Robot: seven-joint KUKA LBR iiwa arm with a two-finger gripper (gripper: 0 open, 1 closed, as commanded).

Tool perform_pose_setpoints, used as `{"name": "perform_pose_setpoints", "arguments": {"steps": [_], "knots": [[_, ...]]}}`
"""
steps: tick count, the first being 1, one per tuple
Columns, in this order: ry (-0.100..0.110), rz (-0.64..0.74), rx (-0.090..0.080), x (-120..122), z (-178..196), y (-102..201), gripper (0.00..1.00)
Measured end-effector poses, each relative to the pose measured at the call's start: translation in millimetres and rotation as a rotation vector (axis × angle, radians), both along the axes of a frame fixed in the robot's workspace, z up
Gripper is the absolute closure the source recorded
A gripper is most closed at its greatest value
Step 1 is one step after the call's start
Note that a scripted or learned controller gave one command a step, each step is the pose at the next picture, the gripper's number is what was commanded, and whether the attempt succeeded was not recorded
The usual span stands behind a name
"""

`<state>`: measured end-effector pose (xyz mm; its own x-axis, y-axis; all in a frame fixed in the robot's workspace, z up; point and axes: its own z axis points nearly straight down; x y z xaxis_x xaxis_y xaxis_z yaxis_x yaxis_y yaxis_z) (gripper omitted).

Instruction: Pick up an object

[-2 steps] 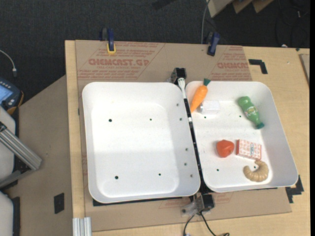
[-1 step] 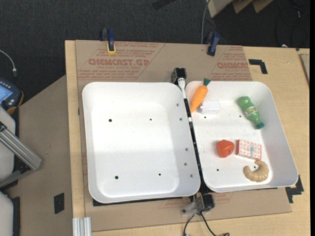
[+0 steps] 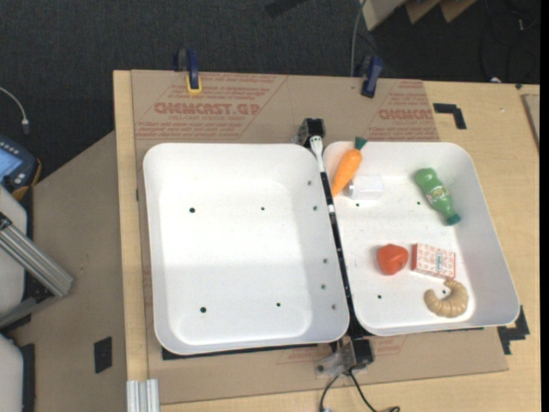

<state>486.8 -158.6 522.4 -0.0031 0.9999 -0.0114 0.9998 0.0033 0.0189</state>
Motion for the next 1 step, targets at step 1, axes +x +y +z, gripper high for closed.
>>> {"name": "perform_pose_setpoints", "arguments": {"steps": [1], "knots": [[-0.005, 0.000, -0.003, 0.7, 11.1, -0.2, 1.00]]}}
